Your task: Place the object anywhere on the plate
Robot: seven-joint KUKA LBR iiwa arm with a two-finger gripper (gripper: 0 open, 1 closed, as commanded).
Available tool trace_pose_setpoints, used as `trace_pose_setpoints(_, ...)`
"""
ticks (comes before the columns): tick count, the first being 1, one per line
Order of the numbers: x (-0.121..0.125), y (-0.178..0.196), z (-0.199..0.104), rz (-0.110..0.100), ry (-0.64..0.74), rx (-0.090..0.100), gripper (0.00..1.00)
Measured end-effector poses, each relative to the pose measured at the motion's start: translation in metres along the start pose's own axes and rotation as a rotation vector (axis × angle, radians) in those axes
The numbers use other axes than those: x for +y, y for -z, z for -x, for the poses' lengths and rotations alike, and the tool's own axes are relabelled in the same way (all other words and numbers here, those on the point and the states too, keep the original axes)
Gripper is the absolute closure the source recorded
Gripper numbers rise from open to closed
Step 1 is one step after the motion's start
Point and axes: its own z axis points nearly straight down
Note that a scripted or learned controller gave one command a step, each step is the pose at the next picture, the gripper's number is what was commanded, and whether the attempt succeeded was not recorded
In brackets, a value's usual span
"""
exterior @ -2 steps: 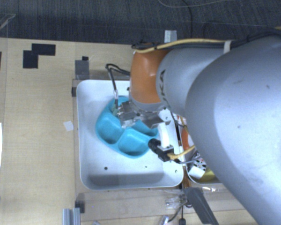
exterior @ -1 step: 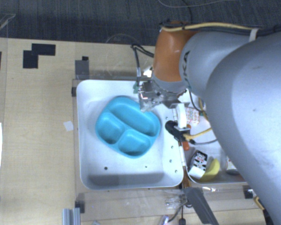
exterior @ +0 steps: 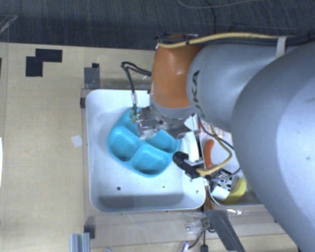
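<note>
Reaching arm (exterior: pixel 262 104): grey bulk fills the right side, coming in from the right; its orange band (exterior: pixel 170 75) sits above the wrist, which points down over the plate's upper right part.
Bench (exterior: pixel 37 140): pale wood-toned top, wide and bare at left, with black marks near the far left edge; dark floor lies beyond the far edge.
Left bin (exterior: pixel 97 193): white, shallow, its left wall and near wall in plain sight; bare floor shows along the left and along the front.
Right bin (exterior: pixel 220 206): mostly hidden under the arm; just 1 near corner shows.
Plate (exterior: pixel 134 151): blue, divided into 3 wells, lying in the left bin toward its right half, with the rim close to the right wall.
Objects: 1 yellow object (exterior: pixel 238 189) and 1 orange object (exterior: pixel 208 152) lie in the right bin, apart from the plate.
Gripper (exterior: pixel 145 126): low over the plate's upper edge; whether the fingers are spread or closed cannot be told, nor whether they hold anything.
Cables: 1 black cable (exterior: pixel 130 83) loops beside the wrist.
</note>
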Motion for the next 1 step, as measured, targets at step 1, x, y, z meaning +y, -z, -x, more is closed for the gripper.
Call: trace_pose_setpoints(1, 0.0, -0.0001, 0.0001, 0.0, -0.001, 0.0, 0.0)
